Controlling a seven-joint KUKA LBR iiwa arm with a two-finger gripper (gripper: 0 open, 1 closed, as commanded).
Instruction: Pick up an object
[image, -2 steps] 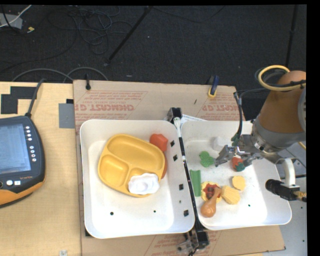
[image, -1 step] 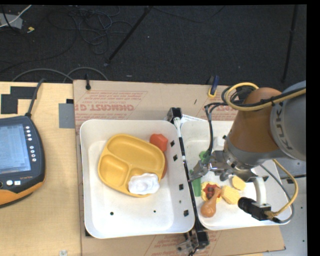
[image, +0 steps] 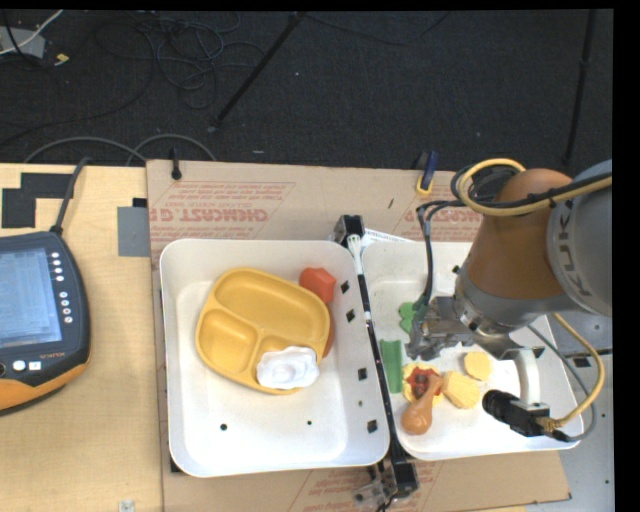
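The grey two-finger gripper (image: 430, 338), open or closed I cannot tell, hangs low in the right shallow white bin (image: 395, 275) mid-reach, a flat green plastic strip (image: 390, 365) just beside it, so the next move probably calls for centring over that strip and descending.

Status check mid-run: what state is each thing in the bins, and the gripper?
Yellow divided plate: lying right side up in the left bin.
White crumpled object: resting in the plate's near compartment.
Red object: touching the plate's far rim.
Green strip: flat along the divider, right bin.
Toy drumstick: lying flat, right bin.
Yellow chunks: loose beside the drumstick.
Gripper: low over the right bin; no grasp visible.
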